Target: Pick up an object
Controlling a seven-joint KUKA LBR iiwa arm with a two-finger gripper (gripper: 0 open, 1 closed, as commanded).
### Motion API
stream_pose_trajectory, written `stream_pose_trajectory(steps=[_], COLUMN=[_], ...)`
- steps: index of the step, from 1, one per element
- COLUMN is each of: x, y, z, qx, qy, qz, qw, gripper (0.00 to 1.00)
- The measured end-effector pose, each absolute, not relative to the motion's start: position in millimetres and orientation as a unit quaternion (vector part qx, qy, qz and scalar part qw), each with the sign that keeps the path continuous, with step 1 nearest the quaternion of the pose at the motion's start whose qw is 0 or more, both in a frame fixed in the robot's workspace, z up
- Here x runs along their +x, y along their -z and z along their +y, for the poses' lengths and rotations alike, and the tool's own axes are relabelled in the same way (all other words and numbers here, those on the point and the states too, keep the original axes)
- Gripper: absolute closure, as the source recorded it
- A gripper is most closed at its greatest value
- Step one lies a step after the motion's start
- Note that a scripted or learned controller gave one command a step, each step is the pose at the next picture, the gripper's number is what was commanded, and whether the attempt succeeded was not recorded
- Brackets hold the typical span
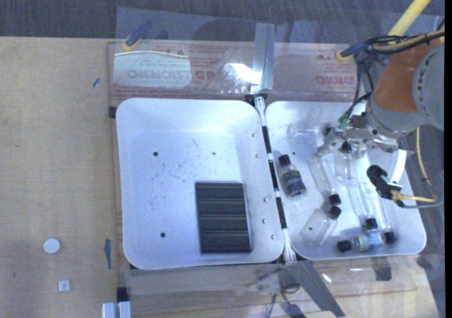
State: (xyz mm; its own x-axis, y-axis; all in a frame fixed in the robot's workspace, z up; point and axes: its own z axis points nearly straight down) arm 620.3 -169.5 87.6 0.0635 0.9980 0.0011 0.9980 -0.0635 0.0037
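On the left we see a white bin [141, 168] on the tabletop [49, 133], holding a dark ribbed block [222, 217]. The right bin [417, 228] holds small clear vials; one with a dark cap [291, 177] lies near the divider, its long axis running roughly up-down in view. The end effector [346, 143] hangs to that vial's upper right, above other vials; we cannot tell its opening.

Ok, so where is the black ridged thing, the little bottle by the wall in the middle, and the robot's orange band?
black ridged block [223, 216], camera view, middle of its top face.
small dark-capped bottle [292, 179], camera view, middle of its body.
orange band [397, 83], camera view, middle of the band above the wrist.
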Motion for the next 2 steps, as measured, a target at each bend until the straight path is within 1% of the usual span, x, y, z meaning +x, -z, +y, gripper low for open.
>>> stream_pose_trajectory(steps=[1,2], x=[621.9,662.6], y=[-99,-197], z=[-169,-183], qx=[0.729,0.72], qy=[-0.0026,-0.0003], qz=[0.685,0.694], qw=[0.003,0.002], gripper=[1.0,1.0])
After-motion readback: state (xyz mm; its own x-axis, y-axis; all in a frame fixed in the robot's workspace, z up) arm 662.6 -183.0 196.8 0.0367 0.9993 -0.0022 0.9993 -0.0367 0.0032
